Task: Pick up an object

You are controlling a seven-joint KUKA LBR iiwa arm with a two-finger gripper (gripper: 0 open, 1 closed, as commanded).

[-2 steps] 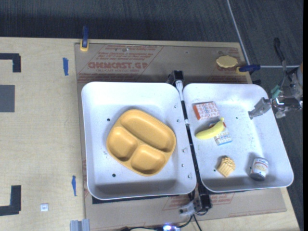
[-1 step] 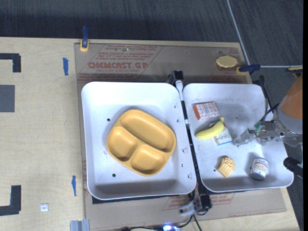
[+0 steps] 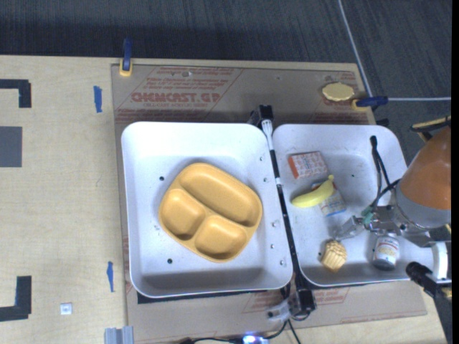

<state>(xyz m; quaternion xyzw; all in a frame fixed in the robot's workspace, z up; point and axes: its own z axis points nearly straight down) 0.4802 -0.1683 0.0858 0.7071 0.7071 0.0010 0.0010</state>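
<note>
The small jar (image 3: 386,251) stands in the right bin (image 3: 349,136), just below the gripper (image 3: 368,219) in the view and slightly to its right, near the bin's front wall. The gripper is low over the bin floor, under the arm's orange band (image 3: 432,172). I cannot tell whether it is open or closed, and I see no object held in it. A cupcake (image 3: 333,254) lies below and to the left of the gripper, apart from the jar. A banana (image 3: 314,194) lies to the upper left of it, and a red and white packet (image 3: 307,165) is further up. Far to the left of the gripper, the left bin (image 3: 143,192) holds a yellow divided tray (image 3: 209,211).
</note>
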